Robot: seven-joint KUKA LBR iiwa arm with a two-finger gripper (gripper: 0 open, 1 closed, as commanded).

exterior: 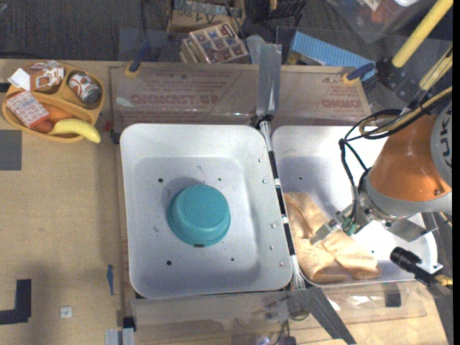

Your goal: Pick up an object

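The gripper (pixel 338 228) hangs low in the right bin (pixel 316 157), its small metal tip with a green part right at the upper edge of a crumpled tan cloth (pixel 327 246). Whether its jaws are apart or together cannot be told from this slant, nor whether any fold is caught. The cloth is soft, beige and rumpled, heaped along the bin's near left side, against the divider. Above the gripper the arm (pixel 413 171) shows a glossy orange band and grey casing, with black cables looping beside it. The left bin (pixel 144 157), smooth white plastic with rounded corners, holds a round teal bowl (pixel 200 214), turned upside down near the middle. Well apart, on the tan bench top at far left, an orange tray (pixel 21 126) carries a yellow banana (pixel 77 129) and small packets
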